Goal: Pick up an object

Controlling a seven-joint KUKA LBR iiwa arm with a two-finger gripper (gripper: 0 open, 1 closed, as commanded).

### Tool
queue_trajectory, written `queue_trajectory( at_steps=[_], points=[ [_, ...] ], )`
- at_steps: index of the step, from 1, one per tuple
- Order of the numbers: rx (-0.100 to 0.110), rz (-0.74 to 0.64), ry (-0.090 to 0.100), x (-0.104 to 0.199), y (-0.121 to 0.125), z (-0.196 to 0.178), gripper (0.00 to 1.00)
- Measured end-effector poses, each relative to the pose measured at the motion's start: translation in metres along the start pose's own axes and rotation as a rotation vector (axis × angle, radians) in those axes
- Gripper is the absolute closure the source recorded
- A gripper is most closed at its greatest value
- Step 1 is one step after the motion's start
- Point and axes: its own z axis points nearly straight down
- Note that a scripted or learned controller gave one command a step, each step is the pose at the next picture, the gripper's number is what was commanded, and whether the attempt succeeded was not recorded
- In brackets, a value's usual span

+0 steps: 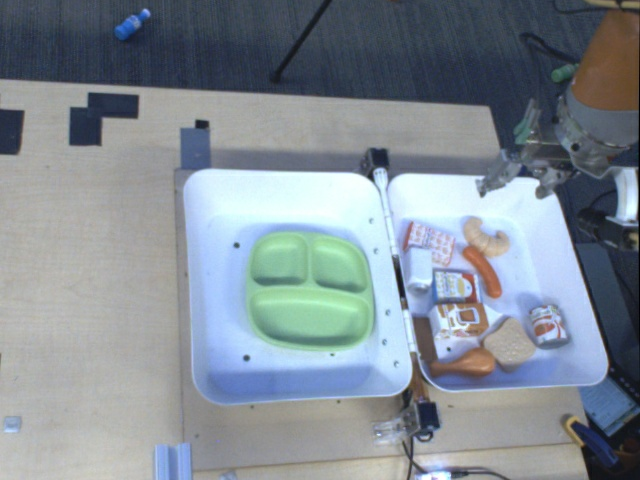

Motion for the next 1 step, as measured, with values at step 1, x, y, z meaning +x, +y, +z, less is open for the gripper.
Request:
queue_trajectory(
  at_steps=[1],
  points=[
    [0.003,-0.001,0.001,0.0504,-0.0022,0.1031,0.0]
  ],
)
